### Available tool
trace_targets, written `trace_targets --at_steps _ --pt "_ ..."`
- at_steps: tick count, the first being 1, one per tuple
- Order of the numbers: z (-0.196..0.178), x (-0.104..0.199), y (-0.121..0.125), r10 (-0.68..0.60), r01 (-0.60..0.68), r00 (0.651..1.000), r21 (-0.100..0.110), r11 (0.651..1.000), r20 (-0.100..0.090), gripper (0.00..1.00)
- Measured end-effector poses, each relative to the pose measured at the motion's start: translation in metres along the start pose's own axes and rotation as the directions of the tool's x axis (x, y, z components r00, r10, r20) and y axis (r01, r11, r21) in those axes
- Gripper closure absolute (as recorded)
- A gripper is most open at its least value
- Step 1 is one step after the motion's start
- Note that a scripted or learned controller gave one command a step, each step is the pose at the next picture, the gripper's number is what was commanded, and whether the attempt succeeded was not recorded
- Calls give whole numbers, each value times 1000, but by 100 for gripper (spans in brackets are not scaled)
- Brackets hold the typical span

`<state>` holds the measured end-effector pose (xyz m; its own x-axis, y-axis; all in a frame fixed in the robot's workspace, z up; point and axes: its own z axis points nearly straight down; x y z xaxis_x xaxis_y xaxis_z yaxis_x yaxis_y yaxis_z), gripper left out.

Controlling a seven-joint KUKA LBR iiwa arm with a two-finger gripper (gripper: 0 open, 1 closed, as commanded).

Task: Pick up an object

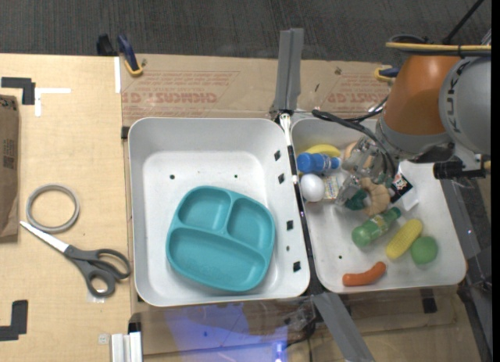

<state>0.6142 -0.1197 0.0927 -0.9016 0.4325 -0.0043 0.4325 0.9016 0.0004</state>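
The gripper (366, 163) is low in the right bin (445, 274), among crowded toys; whether its fingers are apart or together cannot be told. Around it lie a blue bottle (315, 163), a white ball (312, 188), a green bottle (375, 227) and a corn cob (404, 239). The left bin (148, 149) holds a teal divided plate (222, 238). Scissors (82, 259) lie on the surface (62, 149).

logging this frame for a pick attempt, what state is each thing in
teal three-compartment plastic plate: lying flat in the left white bin, compartments bare
green plastic bottle: lying on its side in the right white bin
yellow toy corn cob: lying down beside the bottle
orange toy carrot: lying flat near the front wall
grey-handled scissors: shut, on the bench
pincer: low over the right bin's pile
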Motion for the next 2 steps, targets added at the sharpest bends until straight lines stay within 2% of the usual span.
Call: trace_targets --at_steps 1,2 --pt "0 51 -25 4 -4 1000 1 1000 -3 0" --pt "0 -17 26 100 -100 995 1 995 -1 0"
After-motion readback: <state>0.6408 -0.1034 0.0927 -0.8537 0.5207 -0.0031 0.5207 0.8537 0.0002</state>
